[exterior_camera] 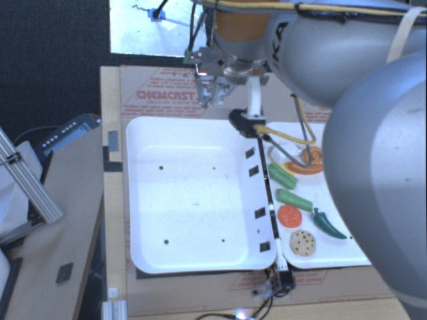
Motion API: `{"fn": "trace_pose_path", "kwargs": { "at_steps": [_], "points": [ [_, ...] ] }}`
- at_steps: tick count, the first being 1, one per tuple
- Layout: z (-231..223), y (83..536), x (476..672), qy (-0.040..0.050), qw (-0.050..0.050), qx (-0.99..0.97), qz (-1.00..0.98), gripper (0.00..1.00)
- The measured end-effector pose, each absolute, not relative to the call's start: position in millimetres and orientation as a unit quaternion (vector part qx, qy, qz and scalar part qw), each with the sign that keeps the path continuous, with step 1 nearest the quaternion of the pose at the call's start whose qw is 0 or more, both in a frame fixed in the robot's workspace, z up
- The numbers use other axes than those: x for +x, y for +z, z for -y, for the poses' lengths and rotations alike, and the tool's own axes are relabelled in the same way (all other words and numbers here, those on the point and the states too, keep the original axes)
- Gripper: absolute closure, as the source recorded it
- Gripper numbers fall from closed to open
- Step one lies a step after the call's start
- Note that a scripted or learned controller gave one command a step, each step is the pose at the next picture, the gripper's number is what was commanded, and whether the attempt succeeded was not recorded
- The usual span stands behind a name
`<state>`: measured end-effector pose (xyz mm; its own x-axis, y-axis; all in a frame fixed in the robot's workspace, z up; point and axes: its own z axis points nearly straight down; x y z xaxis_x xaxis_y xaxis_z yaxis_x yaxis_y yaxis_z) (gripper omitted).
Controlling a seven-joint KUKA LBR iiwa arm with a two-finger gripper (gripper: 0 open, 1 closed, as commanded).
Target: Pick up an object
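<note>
Objects for picking all sat in the right-hand bin point(333, 259), and they were small toy food pieces as far as I could tell. Nearest the camera was a round tan cookie point(302, 243) with dark specks, lying flat by the bin's front rim. Just past it sat a flat red-orange disc point(289, 216), looked like a tomato slice, and to its right a dark green pepper shape point(328, 224) lay at a slant with its tip pointing toward the front right. Further back were two light green chunky pieces, one point(294, 199) just behind the red disc and another point(281, 175) behind that, close to the divider between the bins. At the back of the pile was something orange point(313, 157), partly covered by cables looping over it, so I couldn't tell what it was.

The left bin point(143, 199) was a plain white tray, touching the right one along a shared edge with black clips. Both sat on cardboard on the worktop point(113, 112).

The arm's big grey body blocked much of the right bin's far side. The tool point(212, 93) hung past the back rim of the left bin, over the cardboard, well apart from every toy. It was too blurry to tell if it was spread or pressed together.
</note>
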<state>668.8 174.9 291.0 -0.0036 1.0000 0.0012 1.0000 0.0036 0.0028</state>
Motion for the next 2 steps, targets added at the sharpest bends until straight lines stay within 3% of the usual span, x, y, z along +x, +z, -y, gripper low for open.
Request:
{"fn": "trace_pose_path", "kwargs": {
  "at_steps": [1, 2],
  "points": [
    [-174.9, 314.4, 668.9, 0.0018, 0.001, 0.706, -0.709, 1.00],
    [-183.5, 186.3, 666.5, -0.0036, -0.002, 0.705, -0.709, 1.00]
  ]
}}
